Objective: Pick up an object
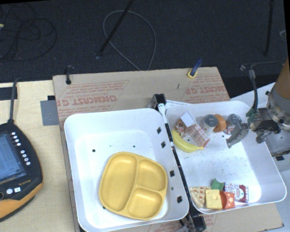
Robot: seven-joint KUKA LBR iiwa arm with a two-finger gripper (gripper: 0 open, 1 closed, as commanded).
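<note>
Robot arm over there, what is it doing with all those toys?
The robot arm reaches in from the right, and its end effector hangs over the right bin, near the top. It isn't holding anything yet. Close by lie a banana, a small packet and a few round toys. More toy food sits in that bin's near corner. The left bin holds a yellow divided plate.

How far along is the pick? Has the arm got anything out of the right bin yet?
Done: the pincer has reached into the right bin, low beside the items at its far end. In hand: nothing visibly; I can't see any object between its fingers. Left: the whole grasp and lift. The banana and the toy food pieces at the near edge lie in the bin, and the yellow divided plate sits in the left bin.
</note>
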